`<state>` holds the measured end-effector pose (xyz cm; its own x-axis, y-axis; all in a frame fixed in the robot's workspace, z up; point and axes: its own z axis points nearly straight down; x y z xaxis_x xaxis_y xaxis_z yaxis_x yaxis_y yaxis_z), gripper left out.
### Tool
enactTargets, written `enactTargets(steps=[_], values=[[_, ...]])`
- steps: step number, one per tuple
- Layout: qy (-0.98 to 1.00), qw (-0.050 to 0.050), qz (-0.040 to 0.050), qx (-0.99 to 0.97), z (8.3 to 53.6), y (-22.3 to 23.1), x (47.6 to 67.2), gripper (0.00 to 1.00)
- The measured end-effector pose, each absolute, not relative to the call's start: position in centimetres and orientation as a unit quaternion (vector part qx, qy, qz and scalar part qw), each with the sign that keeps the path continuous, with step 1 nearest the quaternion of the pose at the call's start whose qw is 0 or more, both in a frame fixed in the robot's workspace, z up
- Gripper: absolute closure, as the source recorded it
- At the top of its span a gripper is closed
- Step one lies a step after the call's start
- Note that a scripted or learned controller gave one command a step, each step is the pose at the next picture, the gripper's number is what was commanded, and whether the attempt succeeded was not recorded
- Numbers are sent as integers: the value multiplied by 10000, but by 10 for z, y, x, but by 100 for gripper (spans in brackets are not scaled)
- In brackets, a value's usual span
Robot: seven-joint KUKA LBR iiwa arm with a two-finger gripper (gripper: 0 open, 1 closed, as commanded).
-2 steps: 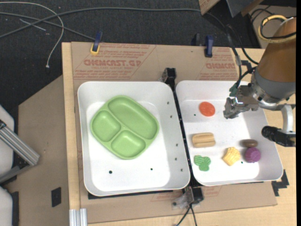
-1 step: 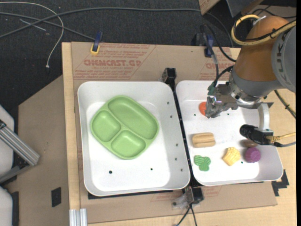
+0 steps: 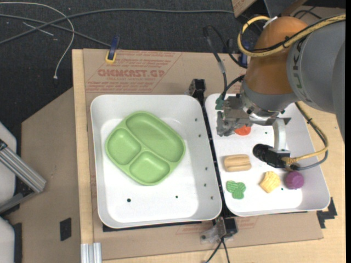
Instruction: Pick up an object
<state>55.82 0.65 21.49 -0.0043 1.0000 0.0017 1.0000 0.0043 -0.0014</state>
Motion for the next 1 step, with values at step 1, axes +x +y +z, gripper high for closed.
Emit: enactTargets(steps=[1], values=[[-7085, 1, -8, -7057, 210, 64, 570, 100]])
